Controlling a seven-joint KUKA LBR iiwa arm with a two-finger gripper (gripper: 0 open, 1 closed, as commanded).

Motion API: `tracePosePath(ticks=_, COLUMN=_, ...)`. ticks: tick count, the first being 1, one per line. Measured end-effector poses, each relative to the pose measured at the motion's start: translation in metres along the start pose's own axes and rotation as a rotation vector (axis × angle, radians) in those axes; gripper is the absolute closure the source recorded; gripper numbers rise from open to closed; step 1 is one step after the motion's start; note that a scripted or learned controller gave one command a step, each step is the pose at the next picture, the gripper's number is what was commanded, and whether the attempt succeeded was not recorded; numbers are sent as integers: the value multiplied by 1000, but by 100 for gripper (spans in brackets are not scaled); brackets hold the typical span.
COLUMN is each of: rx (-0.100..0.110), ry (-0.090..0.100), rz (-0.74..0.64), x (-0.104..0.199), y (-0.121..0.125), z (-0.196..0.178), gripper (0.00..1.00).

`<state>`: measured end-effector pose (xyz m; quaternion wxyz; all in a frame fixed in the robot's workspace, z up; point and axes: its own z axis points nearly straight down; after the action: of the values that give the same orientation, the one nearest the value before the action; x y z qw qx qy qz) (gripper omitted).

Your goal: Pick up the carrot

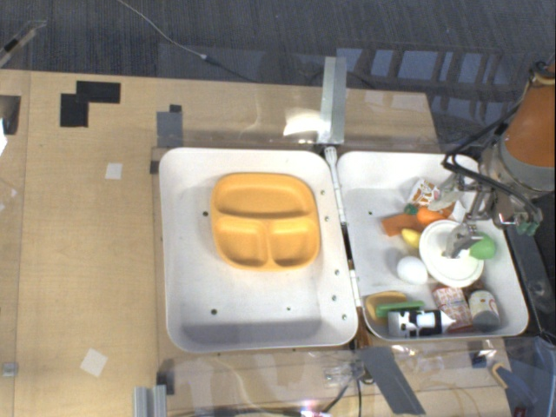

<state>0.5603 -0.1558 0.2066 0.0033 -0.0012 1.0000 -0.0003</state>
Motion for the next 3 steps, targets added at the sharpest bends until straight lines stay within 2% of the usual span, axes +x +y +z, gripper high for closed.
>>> tracePosePath(ticks=1, rx=0, ry=-6, rz=125, x=-35, y=27, z=110, gripper=0)
tracePosePath(ticks=2, rx=-2, ry=-7, rz=108, x=-70, y=73, z=77, gripper=0)
tracePosePath(ticks=3, rx=0, ry=0, rz=637, x=-44, y=33, z=103, gripper=0)
